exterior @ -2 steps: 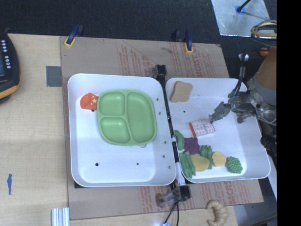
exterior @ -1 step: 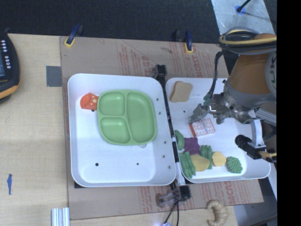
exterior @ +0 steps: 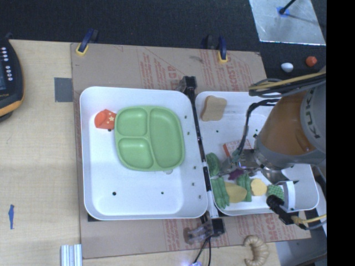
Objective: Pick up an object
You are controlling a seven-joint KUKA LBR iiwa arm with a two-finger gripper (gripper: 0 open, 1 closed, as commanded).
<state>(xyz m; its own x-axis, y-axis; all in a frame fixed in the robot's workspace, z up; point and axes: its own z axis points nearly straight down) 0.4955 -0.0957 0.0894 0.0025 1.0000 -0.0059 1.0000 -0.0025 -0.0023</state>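
My gripper (exterior: 239, 167) is low in the right bin (exterior: 252, 100), over a heap of small toy foods near the bin's front left. Beside it lie a purple piece (exterior: 243, 177), a dark green pod (exterior: 212, 163), another green piece (exterior: 221, 193), two yellow pieces (exterior: 236, 193) (exterior: 258, 187) and a small green one (exterior: 274, 190). A red-orange scrap (exterior: 229, 148) lies just behind the gripper. A tan bread slice (exterior: 213, 108) rests in the bin's far left corner. The wrist hides what is directly under the gripper.
The left bin (exterior: 94, 198) holds a green divided plate (exterior: 150, 137) and a red piece with a yellow star (exterior: 104, 119) at its far left. A black and orange pendant (exterior: 8, 76) sits at the bench's left edge. A tan curled thing (exterior: 256, 249) lies in front of the right bin.
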